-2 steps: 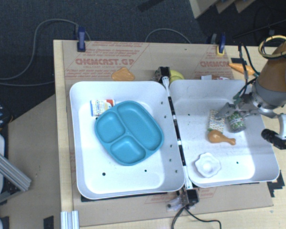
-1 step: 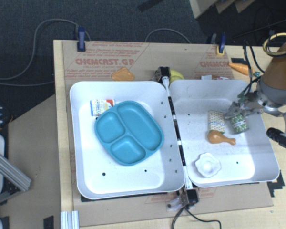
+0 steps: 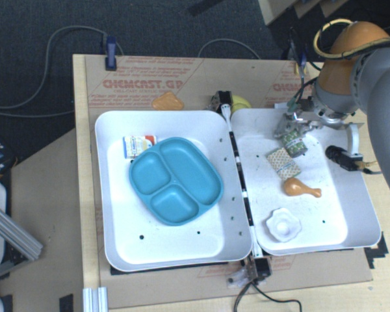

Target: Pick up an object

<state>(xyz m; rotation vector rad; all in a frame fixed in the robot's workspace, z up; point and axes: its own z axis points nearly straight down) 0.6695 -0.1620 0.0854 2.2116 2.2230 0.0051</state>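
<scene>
My gripper [image 3: 294, 130] hangs low over the far part of the right bin [image 3: 351, 207]. Just below its tip sits a small green patterned pouch [image 3: 295, 145], touching or nearly touching it. A paler checked pouch [image 3: 284, 164] lies beside that one, toward the front. An orange toy drumstick [image 3: 300, 188] rests near the middle of the bin, and a white cup-like piece [image 3: 283, 225] lies close to the front wall. The left bin [image 3: 117, 226] holds a blue divided plate [image 3: 175, 180] and a small white, red and blue packet [image 3: 138, 144].
On the cardboard behind the bins lie an orange piece [image 3: 167, 101] and a yellow ball [image 3: 240, 103] with a black clip [image 3: 222, 99] next to it. The arm's orange band [image 3: 351, 51] rises at the right, above the bin's far corner.
</scene>
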